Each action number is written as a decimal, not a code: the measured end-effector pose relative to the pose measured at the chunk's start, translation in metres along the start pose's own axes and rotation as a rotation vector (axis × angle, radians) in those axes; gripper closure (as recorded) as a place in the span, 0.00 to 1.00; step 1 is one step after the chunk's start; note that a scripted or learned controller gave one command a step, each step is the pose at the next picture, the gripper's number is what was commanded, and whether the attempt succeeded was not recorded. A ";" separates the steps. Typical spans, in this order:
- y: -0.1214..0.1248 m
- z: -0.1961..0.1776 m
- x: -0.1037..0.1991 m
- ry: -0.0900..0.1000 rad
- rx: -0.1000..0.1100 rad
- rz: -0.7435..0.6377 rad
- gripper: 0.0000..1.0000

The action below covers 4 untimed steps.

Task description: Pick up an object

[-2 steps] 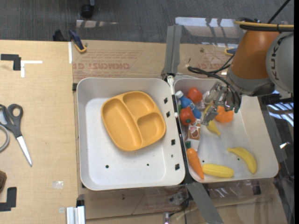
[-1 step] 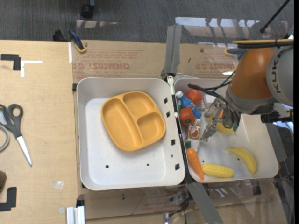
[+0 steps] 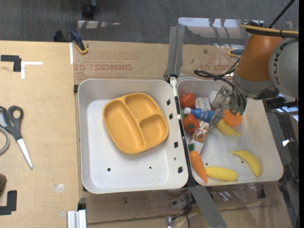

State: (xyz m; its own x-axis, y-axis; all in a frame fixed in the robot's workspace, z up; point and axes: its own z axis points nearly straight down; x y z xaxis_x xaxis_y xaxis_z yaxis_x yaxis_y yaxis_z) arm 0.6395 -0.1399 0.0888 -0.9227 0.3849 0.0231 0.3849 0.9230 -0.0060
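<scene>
near edge, right bin (image 3: 270,175): we see a corn cob (image 3: 221,174) lying roughly left-right, a carrot (image 3: 197,166) running along the divider, and a banana (image 3: 250,161) angled toward the far-left. All three well apart from the jaws.

left bin (image 3: 90,141): orange divided plate (image 3: 136,121), nothing else we'd go for. Not relevant to this pick.

counter, left: scissors (image 3: 16,132) lying outside the bins, ignore.

mid right bin: second banana (image 3: 229,129) just below the jaws, long axis left-right with a slight downward tilt to the right. A small brown-and-white packet (image 3: 200,135) sits left of it.

jaws (image 3: 224,109): low in the right bin, pointed down and left. We can't tell whether they're spread or pressed together; nothing visibly between them, so we don't call it a hold.

orange fruit (image 3: 232,118): right against the jaws on their right side, partly tucked under the wrist. Closest candidate in our read.

far-left cluster: blue bottle (image 3: 203,114), two tomatoes (image 3: 188,100), a white carton (image 3: 203,103), all packed near the divider, left of the jaws.

key relation: nearest targets lie just right of and below the jaws, the cluster just left. We judge the orange fruit or the second banana the shortest move; for that banana the jaws would need to close across its short width.

risk: tight clutter, a neighbour could get nudged or pinched along.

arm (image 3: 259,56): comes in from the far right, over the bin's far corner.
</scene>
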 end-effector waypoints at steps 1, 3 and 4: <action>-0.003 -0.002 0.065 -0.024 -0.007 0.108 0.00; 0.014 -0.013 0.065 -0.032 -0.007 0.118 1.00; 0.117 -0.103 0.073 -0.025 -0.010 0.253 1.00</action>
State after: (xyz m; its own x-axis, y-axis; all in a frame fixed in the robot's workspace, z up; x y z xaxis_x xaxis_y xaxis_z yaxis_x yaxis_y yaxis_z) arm 0.6198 -0.0039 0.1923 -0.7972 0.6038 -0.0023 0.6038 0.7972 0.0011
